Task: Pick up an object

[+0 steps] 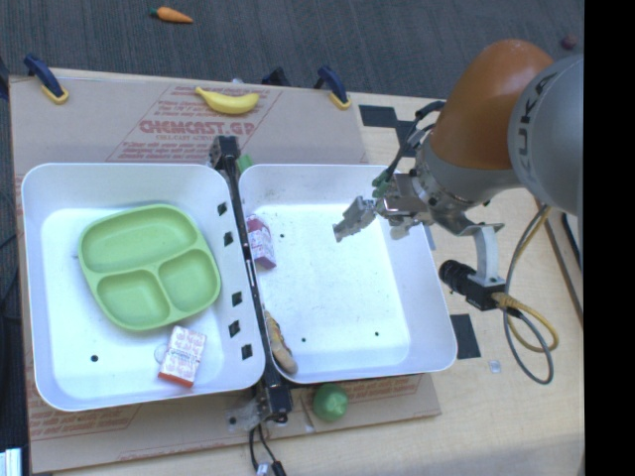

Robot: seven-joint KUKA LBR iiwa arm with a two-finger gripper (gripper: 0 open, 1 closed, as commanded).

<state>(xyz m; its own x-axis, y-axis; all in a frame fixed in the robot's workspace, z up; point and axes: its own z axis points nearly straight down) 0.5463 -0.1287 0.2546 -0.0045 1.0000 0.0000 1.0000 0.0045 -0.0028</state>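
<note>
The grey, orange-banded arm's end effector [355, 218] hung over the upper right part of the right-hand shallow white plastic bin [422, 335], with nothing visible between its fingers; whether those fingers stood wide or narrow could not be told from this slanted view. The step in hand looked like an approach toward something to pick. To do it well, the arm would probably have needed to travel across to the bin's left wall, where the candidates lay, and come down squarely over one of them with the fingers straddling its narrow side (both sat close against the wall, so room for a finger on that side looked tight).

In that right bin, a small red-and-white crumpled packet [260, 241] lay near the left wall, toward the upper half, and a tan, peanut-shaped object [278, 347] rested at the lower left corner, just beside the divider. The left-hand shallow white bin [40, 365] held a light green plastic plate with three compartments [149, 264], which had nothing in them, and a small orange-and-white carton [183, 355] below it, near the front wall.

On the tabletop, outside the bins, a yellow toy banana [228, 99] lay on the cardboard behind them and a green ball [330, 402] sat just in front.
</note>
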